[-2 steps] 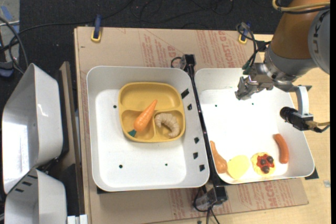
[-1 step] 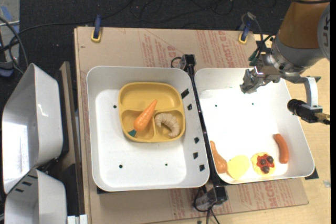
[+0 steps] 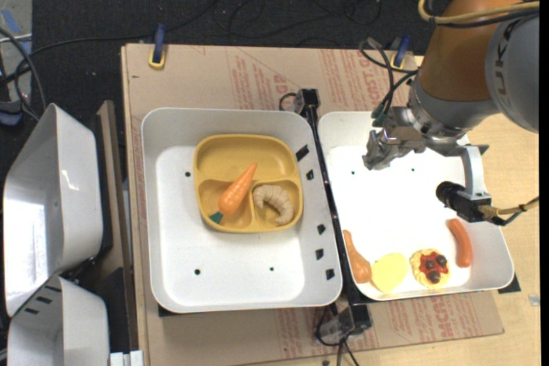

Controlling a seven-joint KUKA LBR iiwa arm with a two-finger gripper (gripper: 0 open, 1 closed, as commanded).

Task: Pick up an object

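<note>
My gripper point(image 3: 377, 155) hangs over the upper left part of the right bin point(image 3: 403, 201), above bare white floor. No object shows at its tip. Along that bin's front edge lie an orange drumstick-shaped toy point(image 3: 356, 257), a pale yellow disc point(image 3: 390, 272), a small round tart with red and dark toppings point(image 3: 431, 266) and a red sausage point(image 3: 463, 242). All of these sit well below and to the right of the gripper. In the left bin point(image 3: 171, 210) a yellow divided plate point(image 3: 249, 148) holds an orange carrot point(image 3: 237, 189) and a pale shrimp-like piece point(image 3: 275, 202).
The arm's grey body and orange band point(image 3: 467, 30) cover the right bin's upper right corner. A black fitting on a bracket point(image 3: 459, 197) hangs over the bin's right side, near the sausage. The divider between the bins point(image 3: 322, 201) carries black clips. White boxes point(image 3: 47, 184) stand far left.
</note>
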